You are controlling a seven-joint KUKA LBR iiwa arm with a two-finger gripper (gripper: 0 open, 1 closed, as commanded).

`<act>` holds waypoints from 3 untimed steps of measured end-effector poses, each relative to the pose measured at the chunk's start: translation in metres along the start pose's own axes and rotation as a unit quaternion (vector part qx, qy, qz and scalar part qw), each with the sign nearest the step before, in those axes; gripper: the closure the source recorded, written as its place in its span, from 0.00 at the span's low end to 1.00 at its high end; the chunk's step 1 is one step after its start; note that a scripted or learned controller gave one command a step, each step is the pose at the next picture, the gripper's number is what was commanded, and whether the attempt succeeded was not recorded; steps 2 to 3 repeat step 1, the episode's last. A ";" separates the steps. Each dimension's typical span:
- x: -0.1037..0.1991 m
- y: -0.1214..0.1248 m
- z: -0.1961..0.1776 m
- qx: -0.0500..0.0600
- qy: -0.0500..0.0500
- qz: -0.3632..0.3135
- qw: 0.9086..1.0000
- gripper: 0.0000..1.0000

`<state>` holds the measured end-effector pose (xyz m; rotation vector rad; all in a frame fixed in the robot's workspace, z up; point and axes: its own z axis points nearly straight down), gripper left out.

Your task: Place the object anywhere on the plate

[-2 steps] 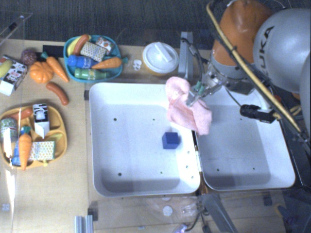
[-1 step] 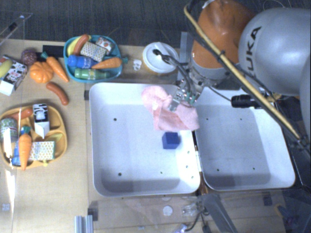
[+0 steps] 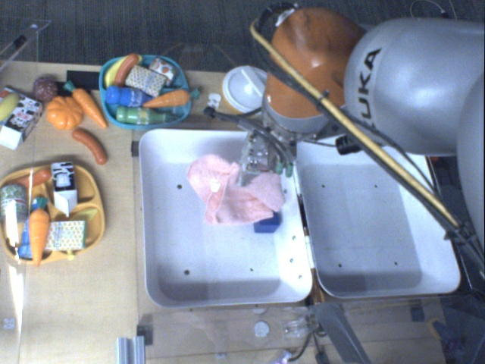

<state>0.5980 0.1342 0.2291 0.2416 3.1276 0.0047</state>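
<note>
Gripper hangs over the left bin, right at the pink cloth; jaw state, can't tell. Blue object peeks out at cloth's five o'clock.

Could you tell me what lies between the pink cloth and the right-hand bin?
In the camera view, a small blue block sits at the pink cloth's lower right edge, then the left bin's wall, before the right bin.

pink cloth, blue block, white bins, orange-banded grey arm
</note>
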 end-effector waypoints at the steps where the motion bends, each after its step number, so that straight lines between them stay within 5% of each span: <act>1: 0.000 0.000 0.000 0.000 0.000 0.000 1.000 0.00; 3: 0.000 0.000 0.000 0.000 0.000 0.000 1.000 0.00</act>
